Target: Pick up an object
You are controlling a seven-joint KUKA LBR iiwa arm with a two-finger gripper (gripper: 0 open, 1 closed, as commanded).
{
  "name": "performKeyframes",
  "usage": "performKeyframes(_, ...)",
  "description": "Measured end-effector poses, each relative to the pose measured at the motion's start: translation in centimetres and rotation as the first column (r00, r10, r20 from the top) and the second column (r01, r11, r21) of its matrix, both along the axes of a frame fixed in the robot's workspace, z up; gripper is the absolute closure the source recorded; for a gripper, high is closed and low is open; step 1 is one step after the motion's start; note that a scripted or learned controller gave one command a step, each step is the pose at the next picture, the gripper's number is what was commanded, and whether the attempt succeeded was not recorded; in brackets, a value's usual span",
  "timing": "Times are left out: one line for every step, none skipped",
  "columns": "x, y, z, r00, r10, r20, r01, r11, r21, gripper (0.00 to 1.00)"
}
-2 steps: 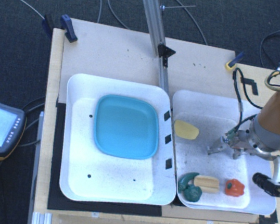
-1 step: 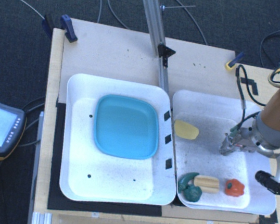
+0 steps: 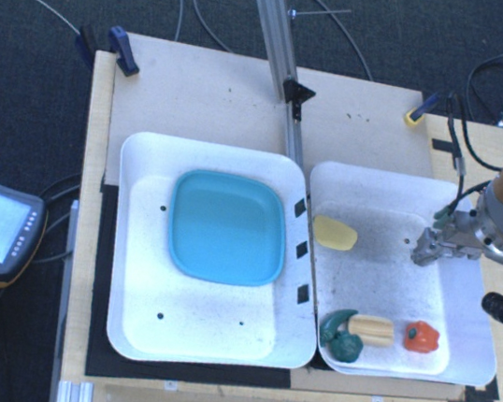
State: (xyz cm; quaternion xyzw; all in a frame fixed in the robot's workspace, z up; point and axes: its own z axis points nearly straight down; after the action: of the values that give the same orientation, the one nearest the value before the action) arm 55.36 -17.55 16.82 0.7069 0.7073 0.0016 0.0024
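So going left to right: the left bin [image 3: 134,224] has a blue plate [image 3: 228,228] sitting flat in it, a bit toward the far side; nothing else in there that's worth grabbing, and a flat plate is a rough pick for two fingers anyway.

Right bin [image 3: 471,306] is where the action is; a pale yellow piece [image 3: 334,233] lies near its left wall, well apart from everything else; along the near edge there's a little row: a green thing [image 3: 342,335], a tan block [image 3: 370,330] touching it, then a red-orange piece [image 3: 420,337] just beside that.

The gripper [image 3: 429,247] hangs over the right part of that bin, on the far side of the row; honestly the fingers are too small and dark here to read, so I can't tell how wide they are, and I don't see anything held between them.

If it were me: go for the red-orange piece or the yellow one, since both have free space around them; the green and tan pair are jammed together, so fingers would probably snag both; come straight down, centre over the object, and keep clear of the bin wall.
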Motion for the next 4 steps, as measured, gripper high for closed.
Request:
performKeyframes(0.1,0.0,5.3,1.0,0.0,0.0,0.0,1.0,0.0,1.0)
performKeyframes(1.0,6.2,5.7,1.0,0.005,-0.004,-0.005,1.0,0.003,1.0)
performKeyframes(1.5,11.3,6.8,1.0,0.004,-0.004,-0.004,1.0,0.002,1.0)
performKeyframes(2.2,17.4,6.4,1.0,0.005,-0.006,-0.005,1.0,0.003,1.0)
